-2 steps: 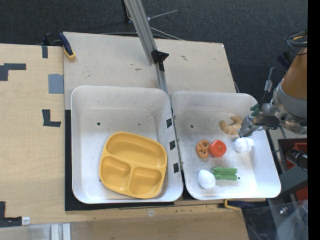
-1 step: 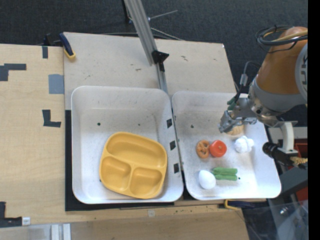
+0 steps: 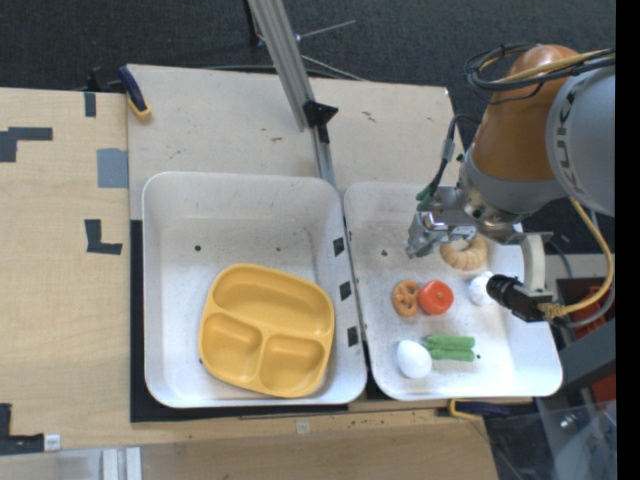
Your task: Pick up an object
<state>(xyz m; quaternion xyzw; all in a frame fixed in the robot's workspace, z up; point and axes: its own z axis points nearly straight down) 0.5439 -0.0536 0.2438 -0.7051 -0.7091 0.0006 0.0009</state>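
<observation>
Closest to where I stand, along the near rim of the right bin (image 3: pixel 540 373), a white egg (image 3: pixel 413 359) sits just beside a green bean pod (image 3: pixel 449 347) whose long axis runs left to right. Behind them lie a red tomato (image 3: pixel 436 297) touching a small orange pretzel (image 3: pixel 405 298); further back is a tan bread roll (image 3: pixel 464 255), partly under the arm. The left bin (image 3: pixel 160 268) holds 1 yellow divided tray (image 3: pixel 266 329).

The gripper (image 3: pixel 428 236) hangs over the right bin's far half, metal fingers pointing down; whether they are parted I cannot tell, and nothing shows between them. The roll is the nearest candidate, lying just to the gripper's right; the tomato and pretzel sit a little nearer me than the gripper. I would judge that a short sideways shift and a descent would reach any of them.

On the grey arm I can make out part of "KUKA"; otherwise no readable writing.
</observation>
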